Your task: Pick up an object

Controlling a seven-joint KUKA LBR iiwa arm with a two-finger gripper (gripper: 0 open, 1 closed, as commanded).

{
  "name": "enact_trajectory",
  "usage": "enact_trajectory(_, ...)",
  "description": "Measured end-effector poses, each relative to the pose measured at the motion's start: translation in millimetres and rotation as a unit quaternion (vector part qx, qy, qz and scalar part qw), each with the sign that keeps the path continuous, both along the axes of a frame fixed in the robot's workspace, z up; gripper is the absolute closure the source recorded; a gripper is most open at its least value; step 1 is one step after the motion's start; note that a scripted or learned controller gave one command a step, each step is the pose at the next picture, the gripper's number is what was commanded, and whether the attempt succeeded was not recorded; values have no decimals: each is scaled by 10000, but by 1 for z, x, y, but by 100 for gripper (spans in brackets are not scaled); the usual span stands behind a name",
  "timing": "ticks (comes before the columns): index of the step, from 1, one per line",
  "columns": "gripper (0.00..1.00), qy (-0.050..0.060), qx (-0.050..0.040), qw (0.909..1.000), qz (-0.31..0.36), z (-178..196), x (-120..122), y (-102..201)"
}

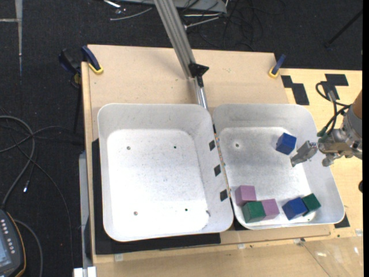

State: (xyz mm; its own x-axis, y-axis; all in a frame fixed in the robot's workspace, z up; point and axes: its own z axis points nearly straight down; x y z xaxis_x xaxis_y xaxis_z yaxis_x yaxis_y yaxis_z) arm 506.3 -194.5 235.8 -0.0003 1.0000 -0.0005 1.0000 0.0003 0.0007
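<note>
The right bin [242, 123] holds several small cubes. A blue cube [286, 143] lies alone near its far right side. Along the near edge sit a pink cube [246, 194], a green cube [253, 211], a purple cube [270, 208], a second blue cube [294, 208] and a second green cube [311, 202]. My gripper [316, 156] hangs over the right rim of this bin, just right of and slightly nearer than the lone blue cube. Its fingers are spread open with nothing between them.
The left bin [109, 154] stands beside the right one on the wooden bench [144, 79]. A slanted metal pole [176, 33] rises from the far side, between the bins. Clamps grip the bench's far corners.
</note>
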Motion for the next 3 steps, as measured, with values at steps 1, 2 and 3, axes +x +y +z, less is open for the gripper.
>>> enact_trajectory(1, 0, 11, 3, 10000, -5, -2, -17, -4)
enact_trajectory(2, 0, 11, -5, 10000, 18, -107, 65, -30)
enact_trajectory(3, 0, -22, -5, 10000, 25, -142, 150, -28)
